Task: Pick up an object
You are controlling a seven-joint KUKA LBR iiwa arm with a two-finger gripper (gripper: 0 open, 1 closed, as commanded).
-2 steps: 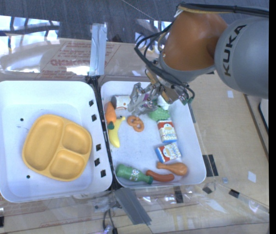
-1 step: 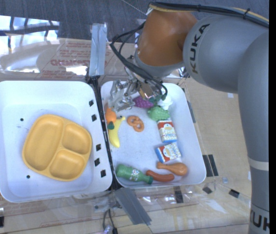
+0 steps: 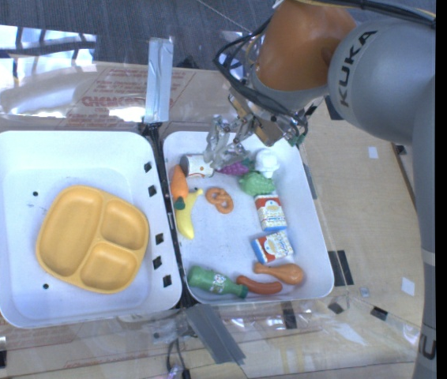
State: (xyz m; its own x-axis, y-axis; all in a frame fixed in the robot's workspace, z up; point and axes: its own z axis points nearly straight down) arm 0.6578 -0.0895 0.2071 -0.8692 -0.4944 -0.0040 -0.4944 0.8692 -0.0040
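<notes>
My gripper hangs over the far end of the right bin, its metal fingers pointing down just above a purple grape bunch and a small white-and-red item. Nothing shows between the fingers. Around it in that bin lie a carrot, a banana, a pretzel, a green broccoli piece and a white round piece.
Further down the right bin are a red-and-white can, a blue-and-red carton, a chicken drumstick, a sausage and a green bottle. The left bin holds a yellow divided tray.
</notes>
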